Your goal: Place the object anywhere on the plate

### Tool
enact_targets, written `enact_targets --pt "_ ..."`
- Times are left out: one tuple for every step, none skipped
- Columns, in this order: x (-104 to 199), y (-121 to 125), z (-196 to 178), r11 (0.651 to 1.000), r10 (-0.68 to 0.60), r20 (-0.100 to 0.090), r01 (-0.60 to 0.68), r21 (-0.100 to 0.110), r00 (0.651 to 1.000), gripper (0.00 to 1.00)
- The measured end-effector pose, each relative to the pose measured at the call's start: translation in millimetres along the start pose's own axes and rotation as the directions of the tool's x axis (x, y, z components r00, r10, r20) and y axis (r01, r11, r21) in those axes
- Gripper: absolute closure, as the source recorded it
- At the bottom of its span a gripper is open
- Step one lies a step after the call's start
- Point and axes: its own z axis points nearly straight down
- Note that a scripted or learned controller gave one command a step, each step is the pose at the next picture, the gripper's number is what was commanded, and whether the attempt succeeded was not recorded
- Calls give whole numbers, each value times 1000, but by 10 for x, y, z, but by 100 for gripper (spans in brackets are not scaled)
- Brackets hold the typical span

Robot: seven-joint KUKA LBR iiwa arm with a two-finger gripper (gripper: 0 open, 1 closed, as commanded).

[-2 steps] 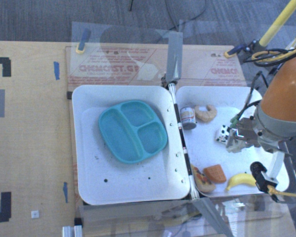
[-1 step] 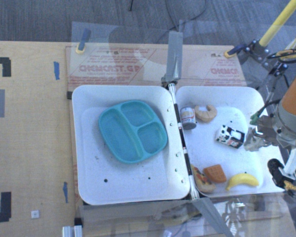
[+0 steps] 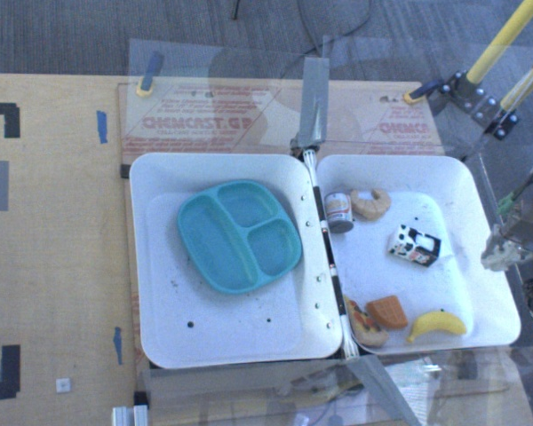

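A teal plate [image 3: 240, 235] with three compartments lies in the left white bin [image 3: 160, 327]; nothing rests on it. The right white bin [image 3: 462, 180] holds a small can [image 3: 338, 211], a tan pastry [image 3: 370, 204], a black-and-white toy [image 3: 414, 246], an orange piece [image 3: 387, 311], a round food piece [image 3: 366, 324] and a yellow banana [image 3: 437, 325]. My gripper [image 3: 500, 256] shows as a pale grey shape at the right bin's right rim, off to the right of the toy and apart from every object.
A divider ridge [image 3: 324, 256] separates the two bins. A grey bar [image 3: 314, 105] stands behind them. Yellow poles [image 3: 506, 34] with a clamp rise at the upper right. The wooden bench [image 3: 53, 238] extends left.
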Motion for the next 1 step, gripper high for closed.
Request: enact_targets --pt "58 -23 109 781 625 2 -625 3 781 100"
